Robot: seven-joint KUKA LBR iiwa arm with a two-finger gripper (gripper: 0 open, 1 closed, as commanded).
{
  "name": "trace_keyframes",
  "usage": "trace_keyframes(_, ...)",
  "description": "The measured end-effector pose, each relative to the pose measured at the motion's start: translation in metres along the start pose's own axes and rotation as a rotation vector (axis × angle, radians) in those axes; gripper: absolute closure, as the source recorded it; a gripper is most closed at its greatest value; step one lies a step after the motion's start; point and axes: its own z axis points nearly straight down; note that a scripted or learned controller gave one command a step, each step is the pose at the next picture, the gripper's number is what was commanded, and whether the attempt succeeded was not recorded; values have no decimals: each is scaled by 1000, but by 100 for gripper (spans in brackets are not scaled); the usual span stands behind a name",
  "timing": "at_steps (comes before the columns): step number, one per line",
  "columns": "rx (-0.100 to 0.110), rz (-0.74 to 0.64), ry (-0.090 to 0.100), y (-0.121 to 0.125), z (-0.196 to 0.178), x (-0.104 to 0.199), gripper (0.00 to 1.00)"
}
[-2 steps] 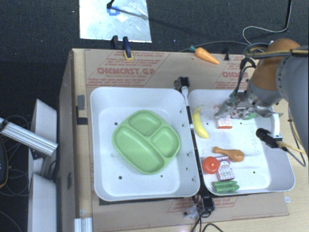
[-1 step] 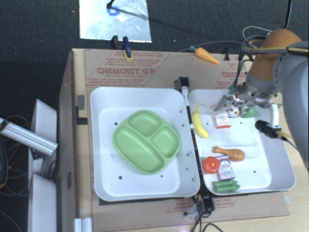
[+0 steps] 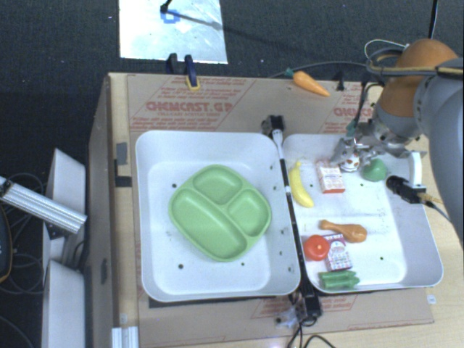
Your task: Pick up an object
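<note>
Gripper: above small carton; fingers' state unclear, cannot tell.
Carton: probably light, stiff (grip its long sides).

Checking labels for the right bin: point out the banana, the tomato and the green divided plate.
banana [image 3: 299, 185], camera view, middle of its yellow body.
tomato [image 3: 316, 247], camera view, centre of its red top.
green divided plate [image 3: 206, 227], camera view, floor of its largest compartment.
</note>
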Motion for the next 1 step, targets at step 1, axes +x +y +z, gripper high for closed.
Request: trace_keyframes(1, -10, -2, 1, -15, -94, 79, 100)
